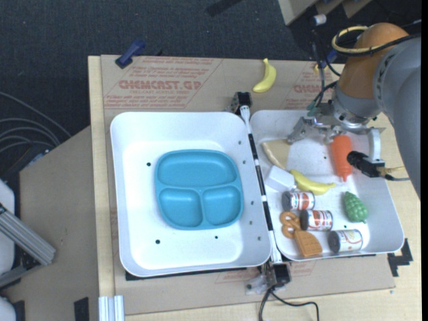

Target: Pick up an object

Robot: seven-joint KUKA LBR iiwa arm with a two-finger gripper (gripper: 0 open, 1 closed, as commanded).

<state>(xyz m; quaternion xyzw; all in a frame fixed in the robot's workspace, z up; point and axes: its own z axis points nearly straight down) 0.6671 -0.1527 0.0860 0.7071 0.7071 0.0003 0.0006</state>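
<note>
My gripper (315,124) hangs over the back part of the right bin (388,209), with the grey arm and its orange band coming in from the upper right. Just in front of it lie a white rounded lump (309,158) and an orange carrot (341,156). Further forward are a yellow banana (313,183), a white block (281,177), a green bumpy fruit (356,206), three small cans (319,219), a pretzel (289,222) and a brown cracker (308,245). Nothing is seen held in the gripper.
The left bin (134,179) holds a blue divided plate (198,188). A second banana (265,77) lies on the cardboard behind the bins. A pale slice (270,154) rests by the right bin's left wall.
</note>
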